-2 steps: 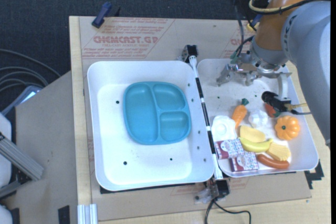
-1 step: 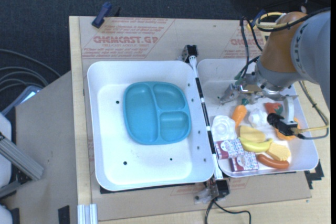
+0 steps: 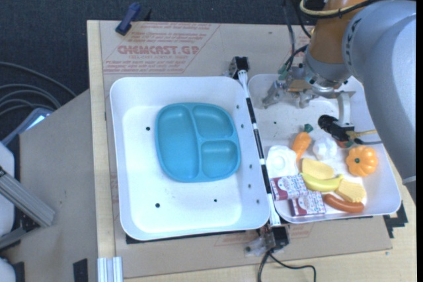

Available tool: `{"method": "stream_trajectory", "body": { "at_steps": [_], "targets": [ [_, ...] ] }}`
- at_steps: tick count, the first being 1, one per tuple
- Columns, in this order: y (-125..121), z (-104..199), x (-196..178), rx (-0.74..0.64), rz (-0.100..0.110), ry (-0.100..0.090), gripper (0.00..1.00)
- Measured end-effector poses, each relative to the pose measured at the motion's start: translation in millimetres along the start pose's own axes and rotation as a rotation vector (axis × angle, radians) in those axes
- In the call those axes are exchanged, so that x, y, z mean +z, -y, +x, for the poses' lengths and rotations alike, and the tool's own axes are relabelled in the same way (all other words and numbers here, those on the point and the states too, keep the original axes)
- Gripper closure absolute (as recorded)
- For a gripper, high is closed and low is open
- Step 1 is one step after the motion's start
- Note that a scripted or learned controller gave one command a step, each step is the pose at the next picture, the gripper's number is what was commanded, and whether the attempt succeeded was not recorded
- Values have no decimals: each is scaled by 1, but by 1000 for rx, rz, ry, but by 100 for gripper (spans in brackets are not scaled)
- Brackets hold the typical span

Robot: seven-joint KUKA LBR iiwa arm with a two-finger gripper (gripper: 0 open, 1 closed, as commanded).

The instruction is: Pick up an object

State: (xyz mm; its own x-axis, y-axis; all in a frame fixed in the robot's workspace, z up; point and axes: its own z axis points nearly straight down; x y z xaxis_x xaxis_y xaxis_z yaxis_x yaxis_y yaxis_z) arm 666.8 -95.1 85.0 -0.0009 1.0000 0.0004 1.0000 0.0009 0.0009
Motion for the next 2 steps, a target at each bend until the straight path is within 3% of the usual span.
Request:
{"method": "stream_trajectory", "body": {
  "at_steps": [1,2],
  "targets": [
    [52,-32,0,1,4,0,0],
    [0,-13,0,0,0,0,0]
  ]
}}
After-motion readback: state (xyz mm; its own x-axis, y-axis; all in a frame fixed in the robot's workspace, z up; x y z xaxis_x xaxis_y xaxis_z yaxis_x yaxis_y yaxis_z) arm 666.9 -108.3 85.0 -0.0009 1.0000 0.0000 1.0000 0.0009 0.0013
